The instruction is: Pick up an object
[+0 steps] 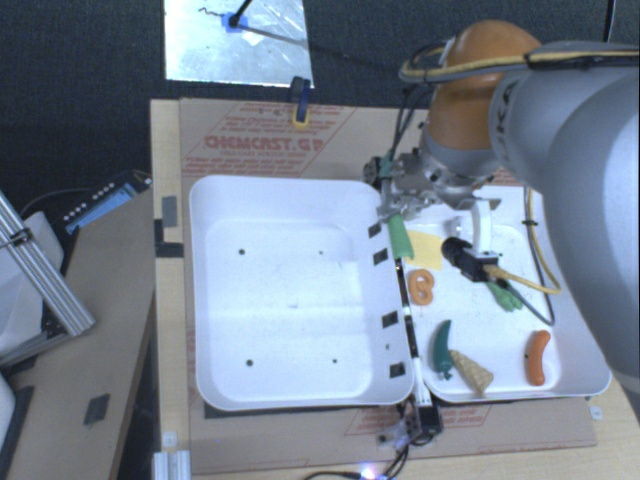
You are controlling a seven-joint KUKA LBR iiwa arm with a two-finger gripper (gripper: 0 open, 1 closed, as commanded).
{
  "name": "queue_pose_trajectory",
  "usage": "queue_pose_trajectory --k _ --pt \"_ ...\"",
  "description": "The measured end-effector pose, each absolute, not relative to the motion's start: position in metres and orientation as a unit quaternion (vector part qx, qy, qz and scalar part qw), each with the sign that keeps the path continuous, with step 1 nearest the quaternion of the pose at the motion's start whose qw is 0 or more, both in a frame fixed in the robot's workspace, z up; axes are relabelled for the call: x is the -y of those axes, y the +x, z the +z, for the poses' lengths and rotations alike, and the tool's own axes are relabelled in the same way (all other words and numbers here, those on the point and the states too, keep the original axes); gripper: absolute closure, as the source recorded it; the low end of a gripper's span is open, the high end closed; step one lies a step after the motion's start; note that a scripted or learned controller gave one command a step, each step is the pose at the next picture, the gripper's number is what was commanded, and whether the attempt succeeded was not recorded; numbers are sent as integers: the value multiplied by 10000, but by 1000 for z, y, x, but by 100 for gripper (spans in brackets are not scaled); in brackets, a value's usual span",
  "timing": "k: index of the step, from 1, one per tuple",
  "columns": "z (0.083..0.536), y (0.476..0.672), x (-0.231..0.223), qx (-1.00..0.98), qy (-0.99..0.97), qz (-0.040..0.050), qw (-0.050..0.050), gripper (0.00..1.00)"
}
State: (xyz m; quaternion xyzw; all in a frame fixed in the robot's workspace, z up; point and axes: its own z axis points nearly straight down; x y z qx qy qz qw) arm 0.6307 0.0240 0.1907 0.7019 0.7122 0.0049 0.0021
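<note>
Arm (560,118) - biggest thing in shot, reaching in over the right bin's far edge. You'll read that as a descent pose, the wrist pointing down at the clutter.

Left bin (290,298) - bare white floor. Right bin (500,340) holds every candidate, so the pick has to happen there.

Gripper (398,200) - low over the right bin's far-left corner, by the shared wall. Wide or narrow, you cannot tell; the wrist hides it. Nothing visibly held.

Likeliest target: the green stick (400,238), along the right bin's left edge just under the gripper; contact unclear. It hugs the wall, so expect a cramped grasp.

Others, loosely strewn: yellow sheet (430,249) beside the stick, orange sausage (538,358) near the right edge, cone (472,372) and dark green pepper (441,346) at the near edge, pretzel (421,288) mid-left.
</note>
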Motion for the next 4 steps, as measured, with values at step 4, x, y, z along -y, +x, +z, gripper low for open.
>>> queue_pose_trajectory --k 4 --pt "236 661 -84 -7091 7051 -4 -8 100"
